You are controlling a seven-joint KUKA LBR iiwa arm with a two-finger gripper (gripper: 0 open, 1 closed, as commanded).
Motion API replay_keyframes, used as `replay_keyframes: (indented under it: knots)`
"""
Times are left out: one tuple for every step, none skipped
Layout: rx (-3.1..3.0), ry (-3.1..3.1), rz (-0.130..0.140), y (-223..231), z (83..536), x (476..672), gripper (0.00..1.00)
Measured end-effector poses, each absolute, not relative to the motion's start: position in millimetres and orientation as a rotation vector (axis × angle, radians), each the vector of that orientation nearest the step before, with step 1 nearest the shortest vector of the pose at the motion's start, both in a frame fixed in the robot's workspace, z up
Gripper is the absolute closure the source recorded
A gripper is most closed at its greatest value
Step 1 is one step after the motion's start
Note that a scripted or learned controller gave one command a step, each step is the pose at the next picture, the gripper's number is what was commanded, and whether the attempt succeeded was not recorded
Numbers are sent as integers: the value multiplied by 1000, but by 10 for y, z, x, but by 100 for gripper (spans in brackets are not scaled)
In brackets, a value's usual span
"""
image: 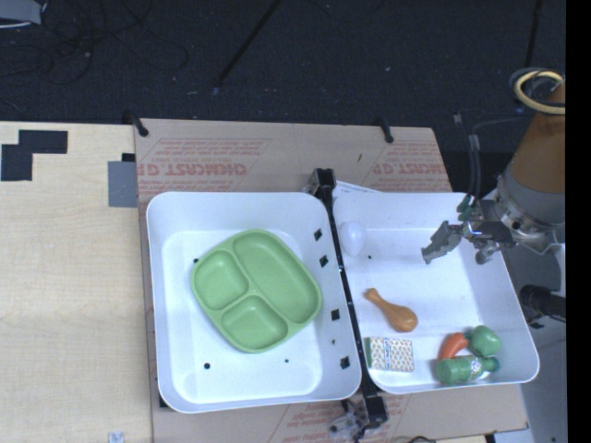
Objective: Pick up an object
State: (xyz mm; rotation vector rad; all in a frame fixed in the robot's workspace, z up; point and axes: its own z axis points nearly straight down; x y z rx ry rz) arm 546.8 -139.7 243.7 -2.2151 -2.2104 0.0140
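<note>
The gripper (459, 245) hangs over the right bin (420, 220) near its far right side, fingers spread apart and clamped on nothing. Below it in that bin lie an orange toy drumstick (391, 310), a small patterned packet (391, 353), a white egg-like object (352, 238), and a green-and-orange toy vegetable cluster (469, 355) in the near right corner. The left bin (175, 377) holds a green divided plate (256, 290).
</note>
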Motion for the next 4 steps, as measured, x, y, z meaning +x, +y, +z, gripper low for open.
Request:
replay_keyframes:
  knots:
    - [-2221,-2221,1,-1396,2509,5491,0]
    - [-2219,-2218,4,-1464,1915,5494,0]
    - [-2219,-2217,4,-1446,1492,5498,0]
    - [-2220,-2218,3,-1449,874,5496,0]
